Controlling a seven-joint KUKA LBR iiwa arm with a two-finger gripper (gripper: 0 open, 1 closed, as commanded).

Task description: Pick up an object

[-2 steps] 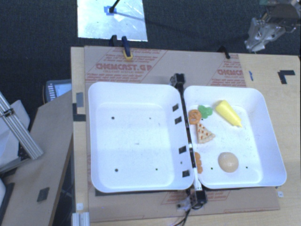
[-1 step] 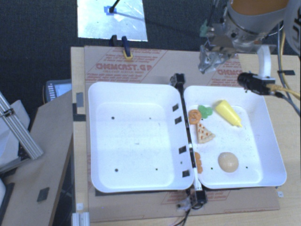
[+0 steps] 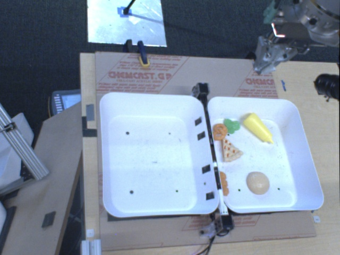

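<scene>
My gripper [image 3: 264,62] hangs high above the bench, beyond the far edge of the right bin [image 3: 297,158], with nothing seen in it. Inside that bin lie a yellow cone-shaped piece [image 3: 257,127], a small green piece [image 3: 231,125], an orange round slice [image 3: 220,132], a pizza-like wedge [image 3: 230,150], a beige ball [image 3: 257,183] and a small orange piece [image 3: 223,184] by the left wall. All of them rest on the bin floor, well below and in front of the gripper.
The left bin [image 3: 154,153] stands beside the right one, joined by a black clamp strip [image 3: 209,147]. A shiny metal plate [image 3: 126,15] lies at the back left. A yellow and black clip [image 3: 142,57] sits on the cardboard's far edge.
</scene>
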